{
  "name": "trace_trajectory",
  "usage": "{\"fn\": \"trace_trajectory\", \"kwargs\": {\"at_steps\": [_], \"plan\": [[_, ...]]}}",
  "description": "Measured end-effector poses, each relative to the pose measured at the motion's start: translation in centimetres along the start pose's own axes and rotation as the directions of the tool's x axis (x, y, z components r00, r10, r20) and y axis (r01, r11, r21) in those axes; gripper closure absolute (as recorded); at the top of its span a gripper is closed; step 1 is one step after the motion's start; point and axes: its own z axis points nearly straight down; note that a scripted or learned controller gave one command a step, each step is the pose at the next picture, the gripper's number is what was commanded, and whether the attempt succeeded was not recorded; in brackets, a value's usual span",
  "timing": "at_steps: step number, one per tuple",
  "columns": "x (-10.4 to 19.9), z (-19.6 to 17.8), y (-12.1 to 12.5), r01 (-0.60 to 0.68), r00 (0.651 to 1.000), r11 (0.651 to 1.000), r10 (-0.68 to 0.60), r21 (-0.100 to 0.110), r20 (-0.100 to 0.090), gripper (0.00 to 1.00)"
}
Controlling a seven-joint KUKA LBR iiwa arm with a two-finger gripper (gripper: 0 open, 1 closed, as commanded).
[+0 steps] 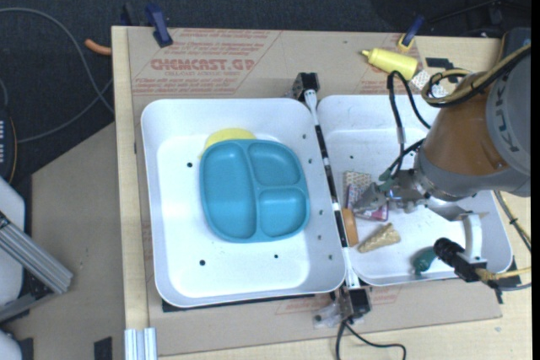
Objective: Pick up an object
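Gripper (386, 188) low in the right bin (371, 110), at a purple packet (368, 201).

Red print on the brown board (126, 97) under the bins reads "CHEMCAST GP"; the finer lines are too small to read. The purple packet lies in the left half of the right bin, right at the gripper's tip, and from this angle I cannot tell whether the gripper is spread or closed on it. A patterned packet (356, 180) lies just beyond it, a tan cone (380, 238) just nearer, a brown stick (347, 226) against the wall between the bins, and a green thing (421, 264) by the near rim. The arm (464, 147) hides the bin's right part. The left bin (169, 181) holds a blue tray (253, 190) with three wells, with a yellow thing (229, 134) half hidden behind it. A yellow object (392, 61) and a blue clamp (158, 24) sit on the board's far side.
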Motion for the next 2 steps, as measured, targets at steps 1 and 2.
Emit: {"fn": "trace_trajectory", "kwargs": {"at_steps": [1,2], "plan": [[-3.2,-10.6,14.8,0.002,1.0,1.0,-0.002,-0.001,0.002,0.0],[-11.9,-3.2,6.6,-0.002,1.0,1.0,0.002,0.006,0.001,0.0]]}}
